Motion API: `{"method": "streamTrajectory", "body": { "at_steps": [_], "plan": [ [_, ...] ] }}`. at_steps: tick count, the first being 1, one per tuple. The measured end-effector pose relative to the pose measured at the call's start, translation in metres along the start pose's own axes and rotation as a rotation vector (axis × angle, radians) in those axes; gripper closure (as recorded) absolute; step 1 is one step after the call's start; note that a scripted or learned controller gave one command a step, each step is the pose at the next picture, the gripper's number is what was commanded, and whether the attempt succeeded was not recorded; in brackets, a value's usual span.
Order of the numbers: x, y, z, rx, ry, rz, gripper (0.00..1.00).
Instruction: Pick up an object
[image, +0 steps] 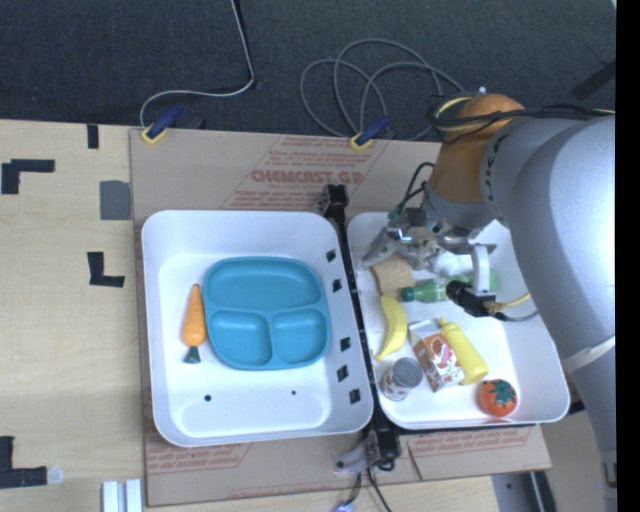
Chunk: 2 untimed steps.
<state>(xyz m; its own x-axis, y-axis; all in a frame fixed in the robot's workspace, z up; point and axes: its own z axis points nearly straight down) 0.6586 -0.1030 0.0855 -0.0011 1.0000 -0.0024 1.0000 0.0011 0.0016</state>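
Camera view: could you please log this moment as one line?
arm: over right bin | tool: above bread slice, fingers unclear | held: nothing seen | left bin: blue plate, carrot

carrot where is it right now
The carrot lies in the left bin, lengthwise along the left side of the blue divided plate, green end toward the bin's front.

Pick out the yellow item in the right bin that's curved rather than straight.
The banana, lying left of the food packet. The yellow bottle on the packet's other side is straight-sided.
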Motion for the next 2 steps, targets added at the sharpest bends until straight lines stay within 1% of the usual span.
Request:
{"method": "streamTrajectory", "body": {
  "at_steps": [1,2],
  "plan": [
    [0.0,0.01,0.0,0.0,0.002,-0.001,0.0],
    [0.0,0.011,-0.01,-0.001,0.001,-0.002,1.0]
  ]
}}
